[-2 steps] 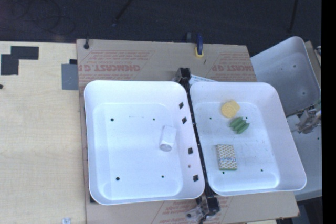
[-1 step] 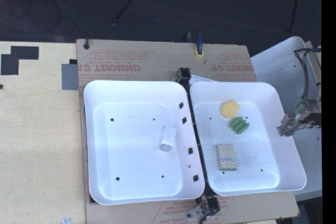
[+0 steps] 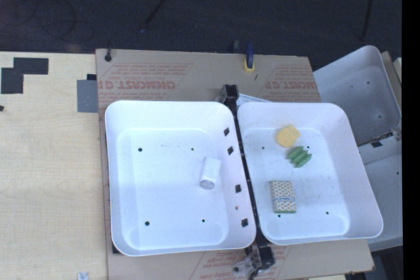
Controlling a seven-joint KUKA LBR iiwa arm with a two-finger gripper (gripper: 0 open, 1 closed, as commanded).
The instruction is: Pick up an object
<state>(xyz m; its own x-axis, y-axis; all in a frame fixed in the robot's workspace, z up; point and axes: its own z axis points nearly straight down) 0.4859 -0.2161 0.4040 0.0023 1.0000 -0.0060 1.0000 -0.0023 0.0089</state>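
Under both bins, board lettering (mirrored, unreadable), patterned box, end effector state untellable.

The brown board under the two bins carries red printed lettering at twelve o'clock, seen mirrored and upside down; it cannot be read with certainty. More red print shows at six o'clock, too small to read.

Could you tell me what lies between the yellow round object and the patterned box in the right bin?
In the camera view, a green object lies between the yellow round object and the patterned box.
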